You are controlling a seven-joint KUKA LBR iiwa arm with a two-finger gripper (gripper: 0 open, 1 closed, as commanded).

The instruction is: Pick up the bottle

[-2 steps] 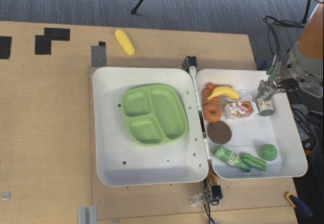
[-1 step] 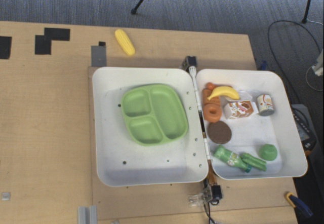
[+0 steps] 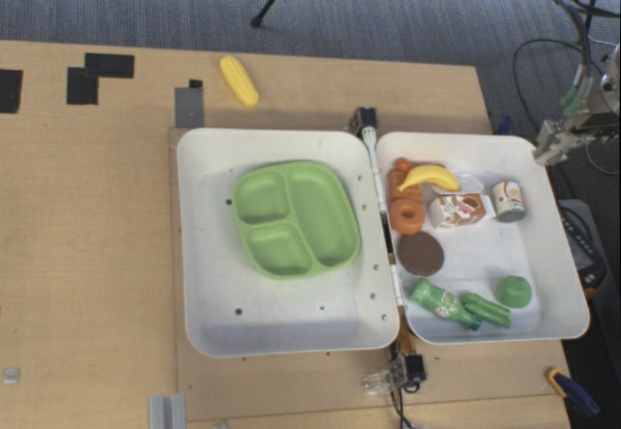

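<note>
No brand or wording can be read anywhere: a red-and-white printed carton (image 3: 457, 210) and a small can (image 3: 508, 200) with a printed wrapper are seen in the right bin (image 3: 558, 252), but their lettering is too small to make out. The bottle (image 3: 443, 302) is found in the near part of the right bin, lying on its side close to the bin's near left corner; it is green, with a pale label band around its middle whose print cannot be deciphered. Just to its right a second green item (image 3: 488, 310) is laid, almost touching it, and a green ball-like object (image 3: 515, 291) is set a little farther right. A dark brown disc (image 3: 421, 253) is placed just beyond the bottle, with an orange ring (image 3: 407, 214) and a banana (image 3: 428, 177) farther back along the bin's left side. A green divided plate (image 3: 293, 217) is held in the left bin (image 3: 209, 252). A yellow corn cob (image 3: 239, 81) is left on the bench (image 3: 87, 252) beyond the bins. The pincer (image 3: 551, 148) is seen at the far right corner of the right bin, well apart from the bottle; whether it is open or closed cannot be told, and nothing is seen in its grasp.
</note>
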